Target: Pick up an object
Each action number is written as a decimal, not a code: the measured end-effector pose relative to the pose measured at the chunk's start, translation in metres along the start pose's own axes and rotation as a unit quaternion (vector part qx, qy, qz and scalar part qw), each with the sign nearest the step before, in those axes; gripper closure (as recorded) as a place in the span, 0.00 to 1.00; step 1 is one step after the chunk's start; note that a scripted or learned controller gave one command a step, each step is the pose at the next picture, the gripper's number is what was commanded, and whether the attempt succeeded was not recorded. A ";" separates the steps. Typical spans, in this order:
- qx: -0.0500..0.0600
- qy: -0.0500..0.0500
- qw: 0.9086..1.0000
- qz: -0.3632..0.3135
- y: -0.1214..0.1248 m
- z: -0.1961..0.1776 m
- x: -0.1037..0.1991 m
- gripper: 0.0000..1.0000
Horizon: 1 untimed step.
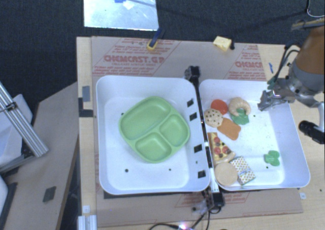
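The right white bin (287,132) holds several toy foods along its left side: a red tomato (219,106), a speckled cookie (213,118), a tan donut (238,105) with a green piece (240,118) just below it, an orange wedge (229,129), a pizza slice (219,148), a round tan bun (226,174) and a blue-and-white packet (244,170). A small green piece (272,158) lies alone toward the right. My gripper (265,103) hangs over the bin's upper right area, right of the donut and apart from it.
The left white bin (111,97) holds a green divided plate (154,129). A black-clipped divider (200,127) separates the bins. Behind them lie a yellow block (222,43) and a metal sheet (121,0). Bare bin floor lies between the food cluster and the lone green piece.
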<state>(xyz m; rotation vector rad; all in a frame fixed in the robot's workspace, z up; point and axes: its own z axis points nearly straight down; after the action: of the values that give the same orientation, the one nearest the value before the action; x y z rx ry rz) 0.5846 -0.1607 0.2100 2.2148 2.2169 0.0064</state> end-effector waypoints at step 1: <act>0.002 0.001 1.000 -0.001 0.001 -0.016 0.000 1.00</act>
<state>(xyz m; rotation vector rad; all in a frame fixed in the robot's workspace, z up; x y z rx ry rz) 0.5858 -0.1610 0.2257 2.2146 2.2225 0.0040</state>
